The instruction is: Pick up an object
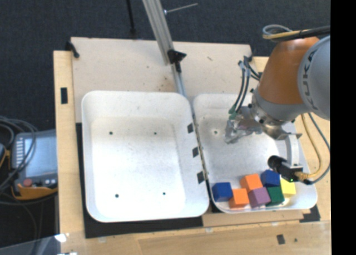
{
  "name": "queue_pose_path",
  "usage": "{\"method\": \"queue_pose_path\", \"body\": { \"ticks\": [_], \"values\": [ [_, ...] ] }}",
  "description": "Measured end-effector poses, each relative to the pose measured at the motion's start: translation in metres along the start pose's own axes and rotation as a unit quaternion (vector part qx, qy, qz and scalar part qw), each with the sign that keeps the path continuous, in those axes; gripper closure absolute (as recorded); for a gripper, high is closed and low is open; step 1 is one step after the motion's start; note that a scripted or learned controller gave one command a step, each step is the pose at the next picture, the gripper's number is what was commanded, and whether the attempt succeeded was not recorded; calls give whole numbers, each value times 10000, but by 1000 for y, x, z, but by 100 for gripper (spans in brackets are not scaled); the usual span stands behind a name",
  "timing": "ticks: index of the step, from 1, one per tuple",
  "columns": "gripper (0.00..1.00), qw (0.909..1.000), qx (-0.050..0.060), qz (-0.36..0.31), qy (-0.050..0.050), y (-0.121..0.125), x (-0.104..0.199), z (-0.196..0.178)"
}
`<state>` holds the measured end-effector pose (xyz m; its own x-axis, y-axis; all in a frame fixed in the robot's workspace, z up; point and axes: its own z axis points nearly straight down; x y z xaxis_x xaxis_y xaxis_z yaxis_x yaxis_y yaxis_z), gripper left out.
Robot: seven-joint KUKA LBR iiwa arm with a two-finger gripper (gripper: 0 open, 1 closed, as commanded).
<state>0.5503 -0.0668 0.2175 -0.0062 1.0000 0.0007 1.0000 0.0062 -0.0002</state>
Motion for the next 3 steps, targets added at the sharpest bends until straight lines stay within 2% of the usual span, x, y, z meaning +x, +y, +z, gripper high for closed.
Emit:
{"method": "queue_pose_path", "body": {
  "ticks": [1,3],
  "values": [
    [100,10000,-7,-9,9,-10,51,-15],
    [100,10000,21,-7,7,-15,157,-6]
  ]
}}
